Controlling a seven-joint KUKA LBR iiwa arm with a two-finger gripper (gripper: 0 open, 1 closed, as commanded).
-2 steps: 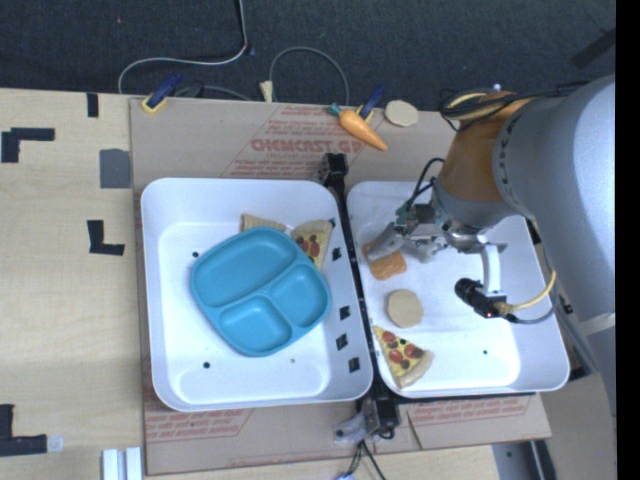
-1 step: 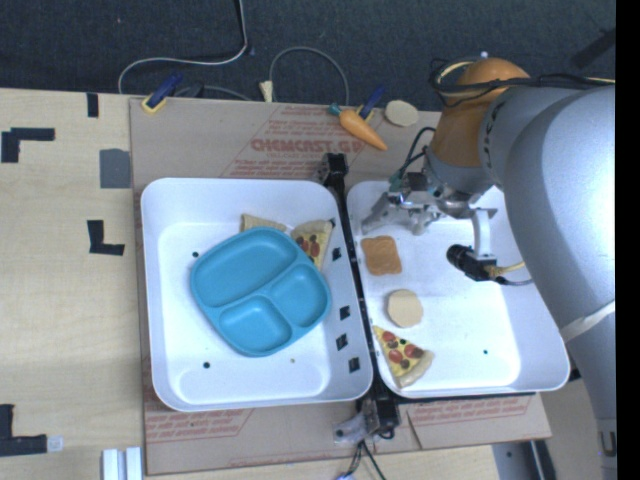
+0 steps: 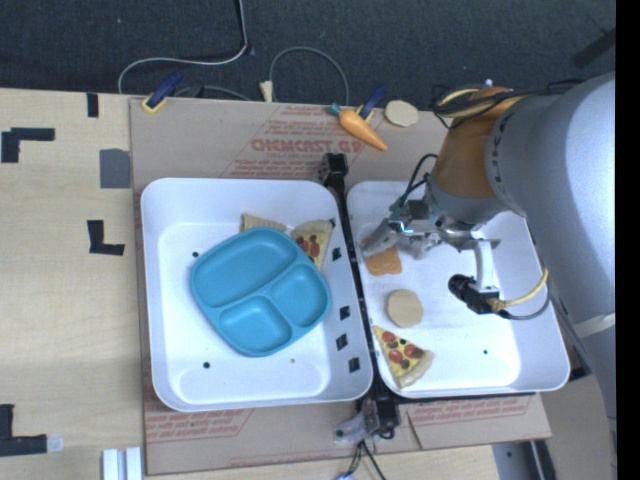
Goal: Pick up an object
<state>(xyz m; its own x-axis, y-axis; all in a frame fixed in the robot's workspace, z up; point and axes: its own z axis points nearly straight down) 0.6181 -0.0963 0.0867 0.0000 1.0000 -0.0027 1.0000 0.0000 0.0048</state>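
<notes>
In the right bin [image 3: 500, 368] lie a tan-orange block [image 3: 383, 261], a round beige cookie [image 3: 405, 308] and a toy pizza slice [image 3: 403, 355]. My gripper [image 3: 398, 236] hangs low at the bin's upper left, just above and touching or nearly touching the block's top edge. The grey arm with its orange band [image 3: 470, 163] comes in from the right and hides the bin's back right part. Nothing can be seen held.
The left bin [image 3: 175, 268] holds a blue divided plate [image 3: 260, 290] with a pizza slice [image 3: 313, 238] and a toast piece [image 3: 258, 224] tucked behind it. A toy carrot [image 3: 360, 128] and another round cookie [image 3: 401, 114] lie on the cardboard behind the bins. A black divider [image 3: 345, 268] separates the bins.
</notes>
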